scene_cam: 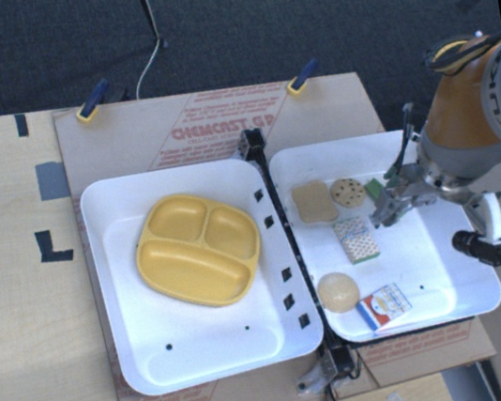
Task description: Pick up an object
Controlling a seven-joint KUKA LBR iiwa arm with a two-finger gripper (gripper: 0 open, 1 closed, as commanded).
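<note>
The right bin (428, 236) holds a tan square piece (314, 202), a round speckled cookie (347, 193), a patterned flat packet (358, 239), a pale round bun (338, 291) and a red, white and blue carton (384, 305). A small green item (374, 190) lies beside the cookie. My gripper (387, 210) hangs low over the bin's middle, just right of the patterned packet and below the green item. Nothing shows between its fingers.
The left bin (136, 342) holds a yellow divided plate (200, 248). A black divider (279, 228) runs between the bins. The grey and orange arm (466, 125) fills the right side above the right bin's far edge. Clamps sit at the cardboard's back corners.
</note>
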